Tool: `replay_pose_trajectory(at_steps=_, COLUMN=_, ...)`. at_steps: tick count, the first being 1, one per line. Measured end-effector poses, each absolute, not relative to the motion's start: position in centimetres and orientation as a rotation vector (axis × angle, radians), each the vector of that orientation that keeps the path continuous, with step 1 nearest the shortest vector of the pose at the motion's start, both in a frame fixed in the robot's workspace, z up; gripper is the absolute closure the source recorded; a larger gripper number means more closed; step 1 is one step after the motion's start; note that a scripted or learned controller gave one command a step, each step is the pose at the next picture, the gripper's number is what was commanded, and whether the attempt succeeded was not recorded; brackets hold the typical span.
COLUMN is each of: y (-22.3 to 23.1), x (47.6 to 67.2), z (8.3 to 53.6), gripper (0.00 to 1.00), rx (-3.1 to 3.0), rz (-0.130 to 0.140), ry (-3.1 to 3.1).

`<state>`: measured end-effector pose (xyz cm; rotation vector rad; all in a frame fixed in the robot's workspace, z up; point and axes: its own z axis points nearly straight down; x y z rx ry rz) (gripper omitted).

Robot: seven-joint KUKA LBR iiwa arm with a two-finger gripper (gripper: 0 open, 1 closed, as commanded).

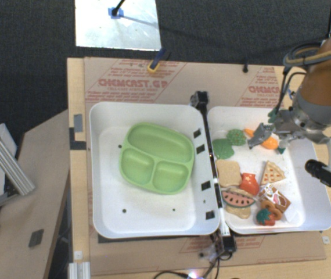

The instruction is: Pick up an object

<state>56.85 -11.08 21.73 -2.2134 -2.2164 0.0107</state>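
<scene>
My gripper hangs low over the back of the right bin, directly above an orange carrot-like toy. The toy's orange shows on both sides of the gripper tip, so the two overlap in the camera view. Just left of them lie two green leafy pieces. Nearer the front are a toast slice, a red piece, a watermelon slice, a pizza wedge, a decorated cookie and a strawberry.
The left bin holds a green divided plate. A black-clipped divider separates the two bins. The arm's orange and grey body hangs over the right bin's back right corner, with a black part by the right wall.
</scene>
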Motion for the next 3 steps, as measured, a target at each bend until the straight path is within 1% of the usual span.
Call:
replay_pose_trajectory(at_steps=1, y=-11.1, x=57.1, z=22.2, gripper=0.0, rx=-2.217, rz=0.001, ry=-2.225)
replay_pose_trajectory(at_steps=3, y=-9.8, x=56.4, z=9.9, gripper=0.0, rx=-2.217, rz=0.005, ry=-2.218)
